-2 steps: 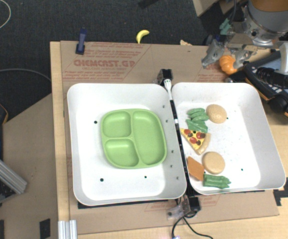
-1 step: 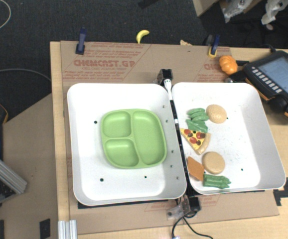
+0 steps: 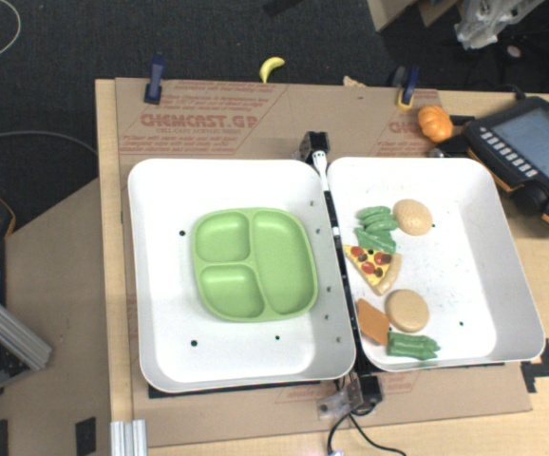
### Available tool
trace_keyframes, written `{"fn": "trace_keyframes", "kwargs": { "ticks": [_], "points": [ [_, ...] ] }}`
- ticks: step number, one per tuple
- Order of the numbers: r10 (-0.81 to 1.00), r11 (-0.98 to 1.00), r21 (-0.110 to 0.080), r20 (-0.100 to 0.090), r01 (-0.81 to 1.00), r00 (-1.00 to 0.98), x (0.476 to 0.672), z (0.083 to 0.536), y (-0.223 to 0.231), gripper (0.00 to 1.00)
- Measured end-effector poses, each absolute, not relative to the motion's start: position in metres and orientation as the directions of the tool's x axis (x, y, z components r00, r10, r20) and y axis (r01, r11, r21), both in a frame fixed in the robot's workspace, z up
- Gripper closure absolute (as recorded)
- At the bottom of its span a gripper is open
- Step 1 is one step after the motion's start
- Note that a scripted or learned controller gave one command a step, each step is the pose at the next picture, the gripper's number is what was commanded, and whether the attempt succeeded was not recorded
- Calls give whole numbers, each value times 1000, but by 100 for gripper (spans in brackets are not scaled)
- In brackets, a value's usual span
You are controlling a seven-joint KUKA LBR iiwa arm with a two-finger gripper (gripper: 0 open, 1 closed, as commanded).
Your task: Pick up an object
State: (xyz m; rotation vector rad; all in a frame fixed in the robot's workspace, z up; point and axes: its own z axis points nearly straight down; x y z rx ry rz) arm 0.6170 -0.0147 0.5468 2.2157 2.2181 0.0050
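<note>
The right bin (image 3: pixel 483 255) holds several toy foods along its left side. A green bean pod (image 3: pixel 376 218) lies beside a tan bun (image 3: pixel 412 216). Below them is a pizza slice (image 3: pixel 374 265), then a second tan bun (image 3: pixel 407 309), an orange wedge (image 3: pixel 372 323) and another green pod (image 3: pixel 413 346). My gripper (image 3: pixel 486 9) hangs at the top right of the view, beyond the bench's far edge and well away from both bins, with nothing visible in it.
A green divided plate (image 3: pixel 254 262) sits in the left bin (image 3: pixel 160 217). On the board behind the bins are a small orange (image 3: pixel 434 122) and blue clamps (image 3: pixel 154 80). A yellow banana (image 3: pixel 272 66) lies past the far edge. A black pendant (image 3: pixel 526 150) rests at the right.
</note>
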Motion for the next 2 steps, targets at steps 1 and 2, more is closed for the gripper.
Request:
{"fn": "trace_keyframes", "kwargs": {
  "ticks": [1,2],
  "points": [
    [1000,-1,-17,0,1000,1,594,404,-10,100],
    [1000,-1,-13,1,1000,1,543,322,5,100]
  ]
}}
